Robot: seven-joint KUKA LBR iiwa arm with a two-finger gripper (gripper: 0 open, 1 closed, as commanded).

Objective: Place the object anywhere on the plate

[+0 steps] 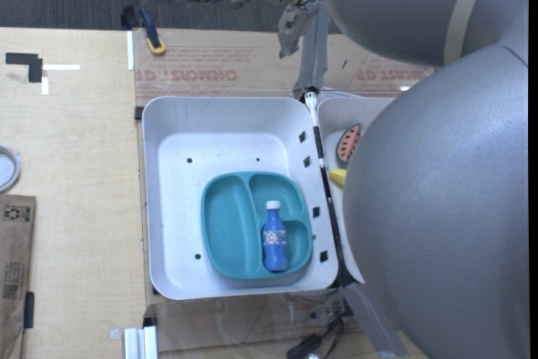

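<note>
One blue bottle (pixel 275 237) on teal plate (pixel 231 223).

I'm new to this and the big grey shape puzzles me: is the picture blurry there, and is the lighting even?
Camera view: the arm sits close to the lens, soft and out of focus; the plate and bottle are sharper; light is even, with mild glare on the bin and faint shadows.
</note>
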